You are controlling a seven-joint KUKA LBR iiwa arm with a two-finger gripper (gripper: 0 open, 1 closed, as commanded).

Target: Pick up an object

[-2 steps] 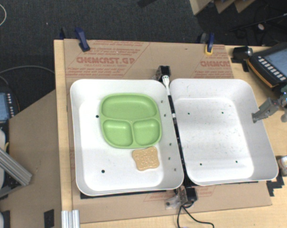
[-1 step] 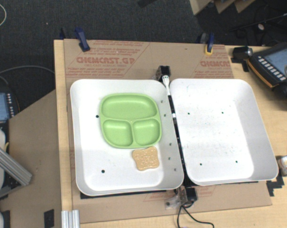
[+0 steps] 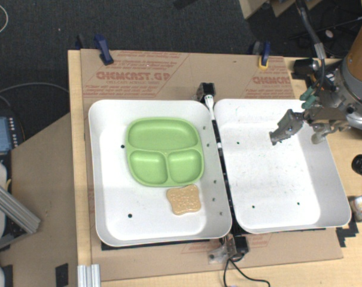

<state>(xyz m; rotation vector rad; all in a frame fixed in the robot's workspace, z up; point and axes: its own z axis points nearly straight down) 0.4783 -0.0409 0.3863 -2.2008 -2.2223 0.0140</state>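
A green three-compartment plate (image 3: 164, 150) lies in the left bin (image 3: 103, 178), toward its back. A small tan piece shaped like toast (image 3: 184, 200) rests just in front of the plate, near the bin's right wall. My gripper (image 3: 300, 131) hangs over the back right part of the right bin (image 3: 276, 190), far from both objects. Its fingers (image 3: 282, 129) stand apart, open, with nothing between them.
The two white bins sit side by side on a cardboard-covered bench (image 3: 139, 73), joined by a black clip (image 3: 206, 92) at the back. Blue (image 3: 103, 49) and yellow (image 3: 264, 55) clamps hold the board's far edge. Cables and the arm's body crowd the back right.
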